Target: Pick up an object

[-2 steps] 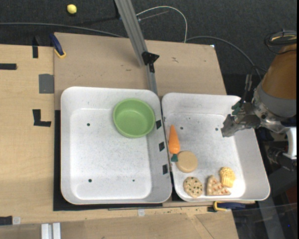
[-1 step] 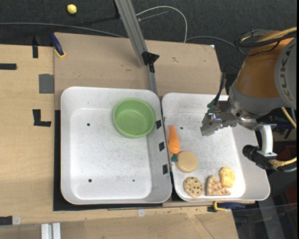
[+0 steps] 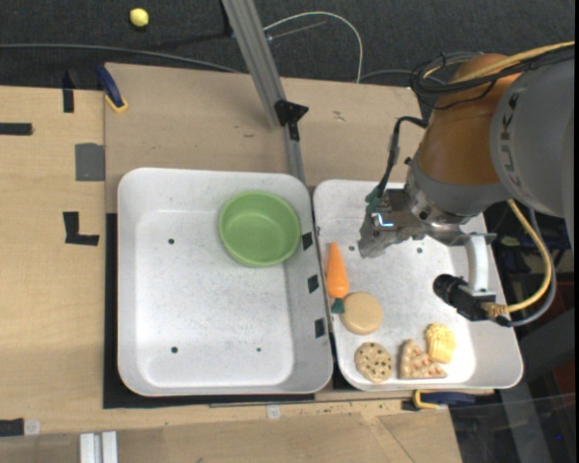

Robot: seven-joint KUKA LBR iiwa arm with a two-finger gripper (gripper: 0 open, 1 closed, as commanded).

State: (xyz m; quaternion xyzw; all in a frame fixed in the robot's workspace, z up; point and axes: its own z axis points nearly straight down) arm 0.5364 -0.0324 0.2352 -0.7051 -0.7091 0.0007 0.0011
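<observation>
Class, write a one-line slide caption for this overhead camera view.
KUKA arm's gripper hovers over the right bin above a toy carrot, biscuits and corn; a green bowl sits in the left bin.

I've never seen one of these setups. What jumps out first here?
The big grey and orange arm reaching in from the right, its tool hanging over the right bin. Next, the bright green bowl in the left bin, and the orange carrot by the right bin's left wall.

Tan desk (image 3: 39,258) w/ black tape marks at left carries two shallow white bins side by side, left bin (image 3: 145,287) & right bin (image 3: 497,360), plus a blue-yellow clamp (image 3: 113,88) near its back edge.
</observation>
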